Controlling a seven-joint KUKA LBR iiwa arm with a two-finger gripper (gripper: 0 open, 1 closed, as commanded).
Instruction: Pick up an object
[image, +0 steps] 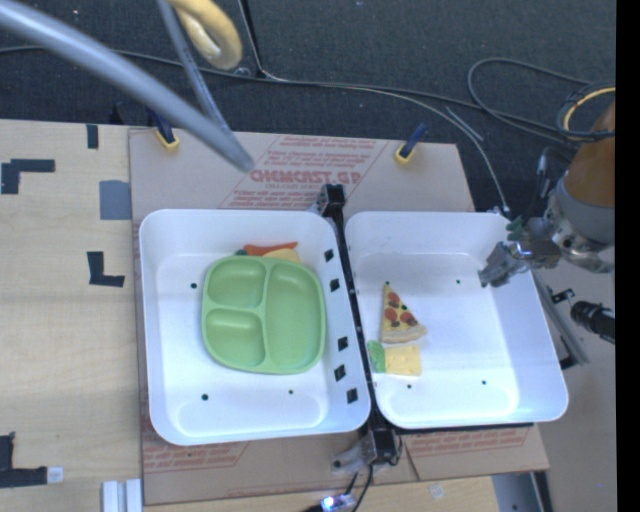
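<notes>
Right bin (520, 390) holds a pizza slice (399, 316) and yellow piece (403, 361) near its left wall. Gripper (497, 268) hovers over the far right edge, holding nothing; finger spread unclear.

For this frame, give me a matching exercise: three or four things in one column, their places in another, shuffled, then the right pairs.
Things:
1. green plate
2. pizza slice
3. gripper
4. orange piece

Places:
A. over the right bin's far right corner
B. middle of the left bin
C. right bin, near the divider
D. sticking out from behind the plate's far edge

Pairs: 1-B, 2-C, 3-A, 4-D
</notes>
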